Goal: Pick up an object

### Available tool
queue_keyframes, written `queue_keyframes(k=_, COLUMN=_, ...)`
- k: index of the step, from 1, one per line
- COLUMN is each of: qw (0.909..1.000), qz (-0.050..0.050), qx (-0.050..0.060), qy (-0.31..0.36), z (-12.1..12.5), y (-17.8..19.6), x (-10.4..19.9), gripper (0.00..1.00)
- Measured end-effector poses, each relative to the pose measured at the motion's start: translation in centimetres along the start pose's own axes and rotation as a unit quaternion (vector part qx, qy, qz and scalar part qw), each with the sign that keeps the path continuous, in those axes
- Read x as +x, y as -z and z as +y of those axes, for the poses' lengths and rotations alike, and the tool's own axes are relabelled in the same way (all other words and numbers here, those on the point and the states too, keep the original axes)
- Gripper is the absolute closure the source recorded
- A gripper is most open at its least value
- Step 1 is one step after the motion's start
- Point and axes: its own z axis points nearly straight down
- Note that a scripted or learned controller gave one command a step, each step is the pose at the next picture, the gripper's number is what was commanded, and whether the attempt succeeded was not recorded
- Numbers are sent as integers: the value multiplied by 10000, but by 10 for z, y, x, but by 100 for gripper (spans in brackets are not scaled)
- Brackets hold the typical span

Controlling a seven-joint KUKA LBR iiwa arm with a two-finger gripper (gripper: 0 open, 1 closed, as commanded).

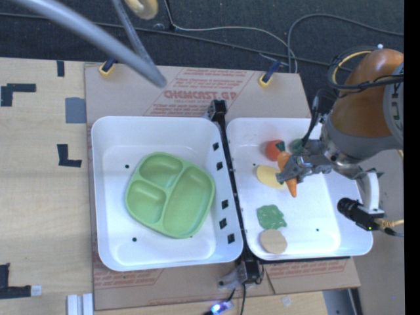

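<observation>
I see pincer [296, 170] low in right bin [341, 245], over carrot [289, 176] near bin's middle; finger state I cannot tell. Green plate [172, 194] in left bin [111, 136].

My arm [367, 110] reads as a rounded grey body with a broad, glossy orange band [377, 67] near its top, the two colours meeting in a curved seam. Thin dark cables [338, 67] loop along its left side. I see a darker metal wrist assembly below the grey shell, angular and blocky. A white bracket [369, 189] hangs off the lower right, carrying a small black cylinder [354, 212].
</observation>
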Motion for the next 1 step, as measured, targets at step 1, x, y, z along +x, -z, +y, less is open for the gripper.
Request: queue_keyframes(k=1, qw=10000, qz=-2, qx=5, qy=-4, z=11, y=3, x=46, gripper=100)
